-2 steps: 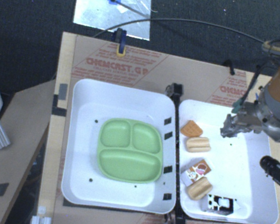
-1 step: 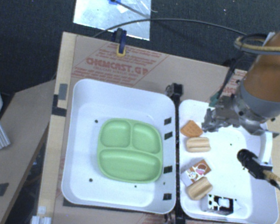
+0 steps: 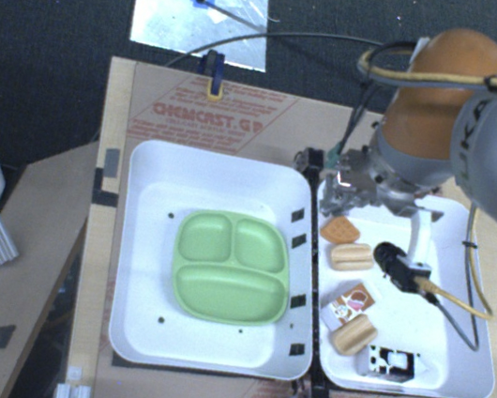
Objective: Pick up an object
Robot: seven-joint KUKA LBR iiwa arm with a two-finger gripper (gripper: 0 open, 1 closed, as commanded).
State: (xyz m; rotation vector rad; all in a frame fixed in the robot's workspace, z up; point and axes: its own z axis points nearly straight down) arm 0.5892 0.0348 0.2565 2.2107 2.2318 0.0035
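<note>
The right bin (image 3: 461, 369) holds several small items. An orange waffle-like piece (image 3: 341, 230) lies at its upper left, with a tan bread roll (image 3: 352, 256) just below it. Further toward the front are a small brown and white box (image 3: 351, 304), a second tan roll (image 3: 354, 334) and a black and white packet (image 3: 391, 363). My gripper (image 3: 333, 197) hangs over the bin's upper left corner, just above the waffle piece and close to the wall between the bins. Nothing shows between it and the items.
The left bin (image 3: 155, 186) bears a green divided plate (image 3: 232, 267) in its middle. The grey arm with its orange band (image 3: 438, 93) covers the back of the right bin. A cardboard sheet (image 3: 216, 111) lies behind the bins.
</note>
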